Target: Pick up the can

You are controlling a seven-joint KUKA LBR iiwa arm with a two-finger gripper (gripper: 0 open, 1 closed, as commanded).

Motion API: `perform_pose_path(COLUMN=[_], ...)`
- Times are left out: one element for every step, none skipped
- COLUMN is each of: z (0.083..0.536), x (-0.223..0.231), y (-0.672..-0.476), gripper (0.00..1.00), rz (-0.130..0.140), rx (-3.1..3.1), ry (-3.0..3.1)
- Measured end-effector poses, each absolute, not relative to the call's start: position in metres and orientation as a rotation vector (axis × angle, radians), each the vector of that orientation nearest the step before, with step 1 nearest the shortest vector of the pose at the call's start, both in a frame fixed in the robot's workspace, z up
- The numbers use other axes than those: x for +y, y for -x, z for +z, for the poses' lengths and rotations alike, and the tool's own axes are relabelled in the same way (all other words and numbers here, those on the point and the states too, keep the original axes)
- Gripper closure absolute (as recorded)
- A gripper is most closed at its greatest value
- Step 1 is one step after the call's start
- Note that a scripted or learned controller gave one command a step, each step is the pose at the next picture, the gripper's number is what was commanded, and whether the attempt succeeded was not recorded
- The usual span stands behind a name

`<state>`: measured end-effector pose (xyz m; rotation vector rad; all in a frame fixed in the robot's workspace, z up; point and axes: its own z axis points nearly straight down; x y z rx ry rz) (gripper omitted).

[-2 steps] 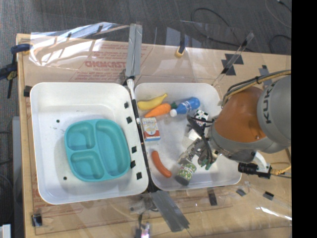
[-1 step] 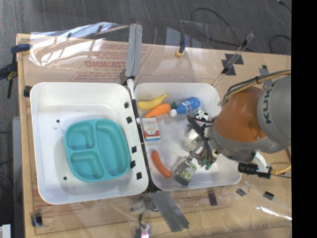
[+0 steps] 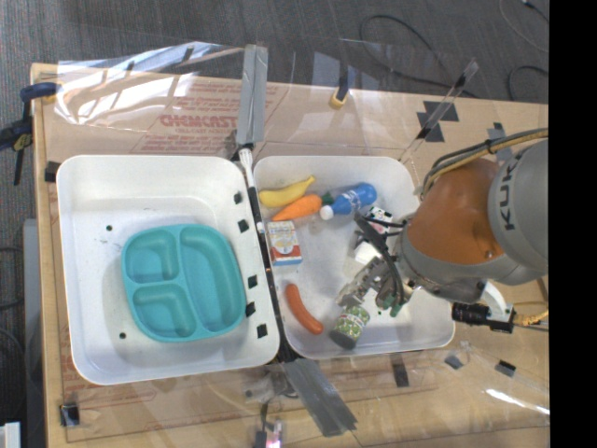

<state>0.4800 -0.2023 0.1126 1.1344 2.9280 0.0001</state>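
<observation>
near the front edge of the right bin (image 3: 424, 339), the can (image 3: 351, 324) is seen lying tilted on the floor, with the gripper (image 3: 371, 286) set just above it.

whether the gripper is spread or pressed together cannot be told, and the can is not seen held. a sausage (image 3: 303, 308) is found just left of the can; a small carton (image 3: 284, 243) is placed by the bin's left wall. a banana (image 3: 285, 192), a carrot (image 3: 296, 208) and a blue bottle (image 3: 351, 200) are gathered along the back edge. a teal divided tray (image 3: 183, 282) is laid in the left bin (image 3: 84, 194).
</observation>
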Motion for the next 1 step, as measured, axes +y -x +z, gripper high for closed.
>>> perform_pose_path(z=[0.2541], x=[-0.2062], y=[-0.5415], gripper=[1.0], rz=[-0.001], rx=[2.98], ry=[-0.984])
